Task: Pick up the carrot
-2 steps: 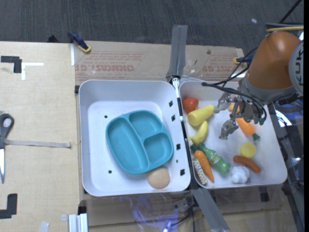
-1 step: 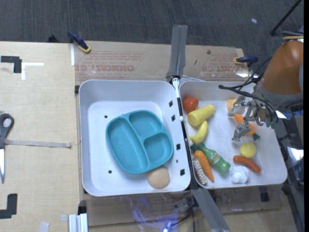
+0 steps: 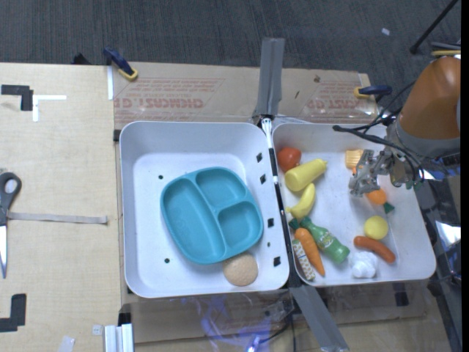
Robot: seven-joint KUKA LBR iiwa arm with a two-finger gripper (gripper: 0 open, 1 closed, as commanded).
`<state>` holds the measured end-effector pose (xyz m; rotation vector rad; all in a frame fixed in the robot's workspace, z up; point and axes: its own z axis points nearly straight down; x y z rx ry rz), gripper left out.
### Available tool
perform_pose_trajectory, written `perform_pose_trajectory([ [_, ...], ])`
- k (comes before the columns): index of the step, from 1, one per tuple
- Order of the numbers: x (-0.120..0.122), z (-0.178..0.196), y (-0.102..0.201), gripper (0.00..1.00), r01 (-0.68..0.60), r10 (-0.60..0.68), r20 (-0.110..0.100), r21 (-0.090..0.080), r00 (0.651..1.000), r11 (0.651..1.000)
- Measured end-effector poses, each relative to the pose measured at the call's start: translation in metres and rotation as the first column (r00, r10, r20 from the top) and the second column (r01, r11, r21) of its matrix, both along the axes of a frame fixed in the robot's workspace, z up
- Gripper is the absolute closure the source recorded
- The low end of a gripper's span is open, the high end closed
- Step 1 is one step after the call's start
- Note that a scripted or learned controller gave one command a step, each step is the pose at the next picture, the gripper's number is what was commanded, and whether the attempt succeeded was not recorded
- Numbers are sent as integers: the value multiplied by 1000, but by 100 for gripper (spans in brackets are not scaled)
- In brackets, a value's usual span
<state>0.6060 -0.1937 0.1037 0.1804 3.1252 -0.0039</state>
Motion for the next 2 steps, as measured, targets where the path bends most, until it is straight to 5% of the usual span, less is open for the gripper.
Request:
perform_pose_trajectory([
  [1, 2, 11, 1, 100, -2, 2, 6, -1, 1000, 1000],
  [2, 4, 58, 66, 100, 244, -244, -5, 3, 970, 970],
])
